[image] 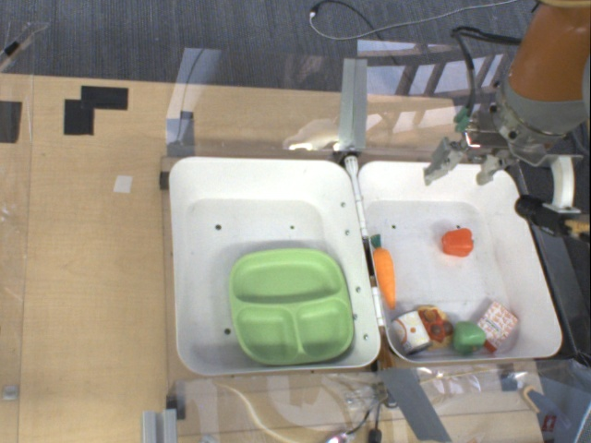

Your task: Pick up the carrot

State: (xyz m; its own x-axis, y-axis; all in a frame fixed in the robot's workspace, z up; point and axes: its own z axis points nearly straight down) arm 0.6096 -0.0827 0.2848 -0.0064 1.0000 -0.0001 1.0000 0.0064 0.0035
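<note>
Right bin [531, 275], near wall: small can [412, 329], green pepper [468, 338], checked packet [498, 321]. Left wall: carrot [384, 277], lying lengthwise against the divider. Mid-floor: red pepper [457, 242]. Left bin [199, 247]: green divided plate [290, 305]. Far edge: gripper [467, 162], jaws apart, nothing between them, well apart from the carrot.

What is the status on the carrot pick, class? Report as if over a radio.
Gripper open, above right bin's far edge, holding nothing. Carrot lying against right bin's left wall, untouched. Path clear; red pepper sits apart.
</note>
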